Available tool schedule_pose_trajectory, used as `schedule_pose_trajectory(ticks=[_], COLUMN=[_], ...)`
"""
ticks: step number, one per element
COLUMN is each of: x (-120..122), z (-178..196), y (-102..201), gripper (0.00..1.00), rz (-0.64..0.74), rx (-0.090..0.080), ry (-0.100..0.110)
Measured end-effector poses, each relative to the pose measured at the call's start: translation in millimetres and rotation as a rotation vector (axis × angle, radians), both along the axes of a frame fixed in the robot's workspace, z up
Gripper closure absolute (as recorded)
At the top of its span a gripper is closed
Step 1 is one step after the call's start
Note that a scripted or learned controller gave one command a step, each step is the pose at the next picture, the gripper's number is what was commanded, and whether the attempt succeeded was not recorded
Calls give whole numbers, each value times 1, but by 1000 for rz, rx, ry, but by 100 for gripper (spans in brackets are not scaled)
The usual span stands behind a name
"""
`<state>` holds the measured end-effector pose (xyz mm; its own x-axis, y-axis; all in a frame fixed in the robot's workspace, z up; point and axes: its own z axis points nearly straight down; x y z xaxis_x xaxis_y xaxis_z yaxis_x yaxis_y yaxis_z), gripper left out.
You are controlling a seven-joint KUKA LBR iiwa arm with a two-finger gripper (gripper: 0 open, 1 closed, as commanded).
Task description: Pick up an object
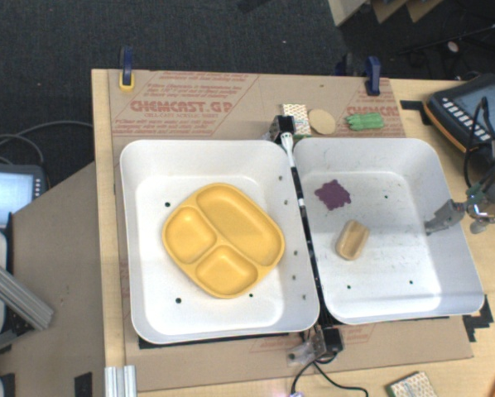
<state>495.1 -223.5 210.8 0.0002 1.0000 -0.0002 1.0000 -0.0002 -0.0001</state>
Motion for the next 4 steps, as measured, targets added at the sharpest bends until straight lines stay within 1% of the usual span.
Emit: schedule_pose_trajectory(ticks=[1, 2, 3, 4], x=[34, 79, 77, 127], z=[-107, -118, -106, -2], y=[66, 132, 127, 93], gripper=[0, 0, 100, 100], rz=[7, 9, 1, 1], rx=[5, 2, -1, -5], ry=[6, -4, -5, -15])
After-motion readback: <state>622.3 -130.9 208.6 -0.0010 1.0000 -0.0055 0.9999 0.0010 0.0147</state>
